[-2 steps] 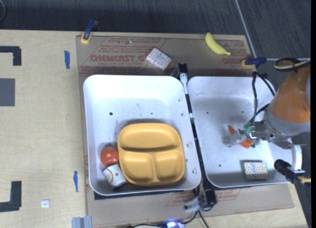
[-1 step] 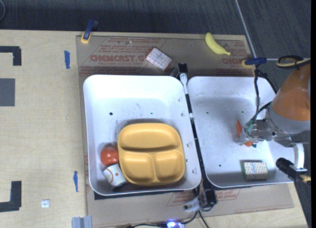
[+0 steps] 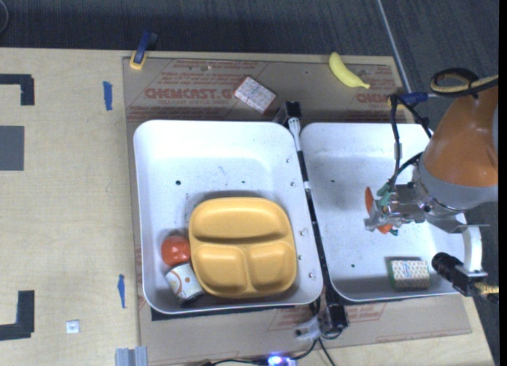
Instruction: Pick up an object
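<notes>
One small patterned block (image 3: 409, 272) is seen just right of and nearer than the gripper (image 3: 383, 215), long axis left-right; whether that gripper is open cannot be told.

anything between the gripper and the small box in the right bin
No. In the camera view, only bare white bin floor separates the gripper from the small box.

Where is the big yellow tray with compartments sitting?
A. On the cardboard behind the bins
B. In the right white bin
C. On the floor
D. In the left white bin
D: the yellow tray lies in the left white bin, beside an orange-and-white object, while the claw is over the right white bin.
</notes>
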`<state>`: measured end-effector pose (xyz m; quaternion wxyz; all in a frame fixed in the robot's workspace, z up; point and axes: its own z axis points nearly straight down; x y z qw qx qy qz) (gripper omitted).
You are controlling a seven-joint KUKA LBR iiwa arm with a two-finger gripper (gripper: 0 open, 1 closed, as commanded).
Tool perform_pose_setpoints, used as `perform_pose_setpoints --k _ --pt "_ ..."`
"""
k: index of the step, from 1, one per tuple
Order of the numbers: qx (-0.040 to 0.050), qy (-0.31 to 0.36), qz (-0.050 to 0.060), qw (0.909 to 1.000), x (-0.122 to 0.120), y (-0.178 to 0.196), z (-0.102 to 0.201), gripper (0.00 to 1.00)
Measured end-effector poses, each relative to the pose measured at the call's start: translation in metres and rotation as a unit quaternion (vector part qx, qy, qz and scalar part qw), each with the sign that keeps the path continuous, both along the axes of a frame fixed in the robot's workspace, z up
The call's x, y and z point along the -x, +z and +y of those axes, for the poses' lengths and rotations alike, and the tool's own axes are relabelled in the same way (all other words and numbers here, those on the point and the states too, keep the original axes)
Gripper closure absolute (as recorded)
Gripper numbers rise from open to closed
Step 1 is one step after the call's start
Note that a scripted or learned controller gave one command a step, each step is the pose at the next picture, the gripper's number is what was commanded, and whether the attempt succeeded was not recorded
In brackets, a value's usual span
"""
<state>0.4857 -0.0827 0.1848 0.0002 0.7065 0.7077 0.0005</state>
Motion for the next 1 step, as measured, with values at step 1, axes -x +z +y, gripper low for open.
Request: perform_pose_setpoints --k 1 --pt "-0.0006 0.0 0.001 1.0 0.0057 0.0 0.0742 1.0"
